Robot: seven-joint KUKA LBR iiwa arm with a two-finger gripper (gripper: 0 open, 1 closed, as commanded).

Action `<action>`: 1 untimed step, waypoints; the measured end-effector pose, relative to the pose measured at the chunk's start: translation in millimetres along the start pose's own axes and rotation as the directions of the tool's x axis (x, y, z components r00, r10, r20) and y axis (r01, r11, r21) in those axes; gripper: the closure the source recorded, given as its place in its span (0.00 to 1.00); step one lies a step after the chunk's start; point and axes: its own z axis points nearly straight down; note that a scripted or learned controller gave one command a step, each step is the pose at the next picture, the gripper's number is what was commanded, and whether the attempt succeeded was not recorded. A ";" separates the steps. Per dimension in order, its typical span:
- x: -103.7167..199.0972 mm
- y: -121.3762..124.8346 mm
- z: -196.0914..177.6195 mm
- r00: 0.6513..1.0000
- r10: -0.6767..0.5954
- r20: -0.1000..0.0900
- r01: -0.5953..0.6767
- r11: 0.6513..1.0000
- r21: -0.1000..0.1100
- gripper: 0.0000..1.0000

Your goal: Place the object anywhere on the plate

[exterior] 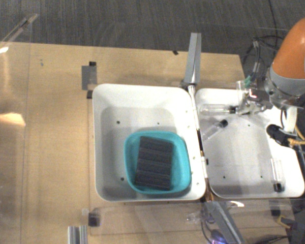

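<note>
the dark ridged block point(154, 162) already rests on the teal plate point(182, 151), while the end effector point(244, 107), at two o'clock, has a state i cannot tell.

Plate point(183, 159) — glossy teal plastic; ribbed object point(154, 162) on it — matt dark grey, foam-like. Bins point(107, 136) — smooth white plastic, slight sheen. Bench point(40, 136) — pale wood-look, reflective at left of frame.

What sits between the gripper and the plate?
In the camera view, bare floor of the right bin, then the rims where both bins meet, lie between the gripper and the teal plate, which already bears a dark ridged block.
</note>
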 end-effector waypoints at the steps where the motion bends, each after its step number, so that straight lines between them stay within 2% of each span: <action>1: 65.9 -56.8 -35.3 0.997 -0.082 -0.002 0.082 0.997 0.001 1.00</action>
